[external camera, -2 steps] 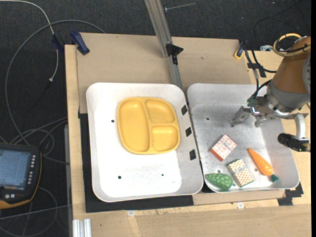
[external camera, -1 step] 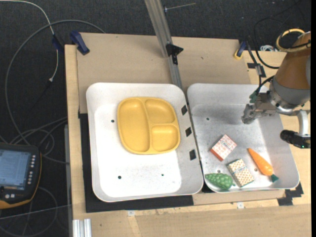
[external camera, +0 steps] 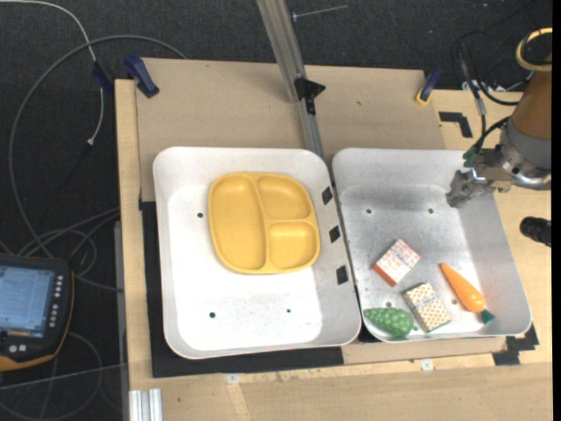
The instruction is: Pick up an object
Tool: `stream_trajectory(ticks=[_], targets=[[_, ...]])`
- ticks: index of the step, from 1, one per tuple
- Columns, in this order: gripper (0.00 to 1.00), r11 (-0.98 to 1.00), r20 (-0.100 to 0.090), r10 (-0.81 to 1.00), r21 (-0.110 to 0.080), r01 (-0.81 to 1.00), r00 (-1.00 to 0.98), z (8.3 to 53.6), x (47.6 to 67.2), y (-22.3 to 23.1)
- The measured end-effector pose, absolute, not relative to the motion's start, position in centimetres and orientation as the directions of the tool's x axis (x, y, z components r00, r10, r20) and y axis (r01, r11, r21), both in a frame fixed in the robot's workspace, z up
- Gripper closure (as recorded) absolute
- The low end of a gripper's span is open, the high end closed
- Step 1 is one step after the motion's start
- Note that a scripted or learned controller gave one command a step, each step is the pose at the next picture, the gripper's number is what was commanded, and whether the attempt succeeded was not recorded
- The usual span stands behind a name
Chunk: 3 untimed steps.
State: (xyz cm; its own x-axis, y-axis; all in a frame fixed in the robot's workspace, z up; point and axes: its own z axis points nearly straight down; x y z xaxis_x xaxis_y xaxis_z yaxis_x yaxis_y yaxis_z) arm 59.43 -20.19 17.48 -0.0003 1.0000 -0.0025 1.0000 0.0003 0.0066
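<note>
4 small items in right bin (external camera: 491, 235), near its front edge: red-white box (external camera: 397, 261), patterned box (external camera: 428, 306), carrot (external camera: 463, 289), green piece (external camera: 389, 322). gripper (external camera: 462, 188) above back right; finger state: cannot tell. risk: items crowded, pinch may catch 2 or slip.

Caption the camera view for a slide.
Pincer over the right bin, whose near end holds four small items; a yellow divided plate sits in the left bin.
</note>
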Motion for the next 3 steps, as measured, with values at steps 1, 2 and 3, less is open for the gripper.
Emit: stream_trajectory(ticks=[1, 2, 3], targets=[[1.00, 0.002, -0.002, 1.000, 0.006, 1.000, -0.002, 21.0, 59.6, -20.2], [1.00, 0.005, 0.003, 1.000, -0.001, 1.000, -0.005, 22.1, 58.1, -15.5], [1.00, 0.007, 0.004, 1.000, -0.001, 1.000, -0.007, 23.4, 57.3, -10.0]])
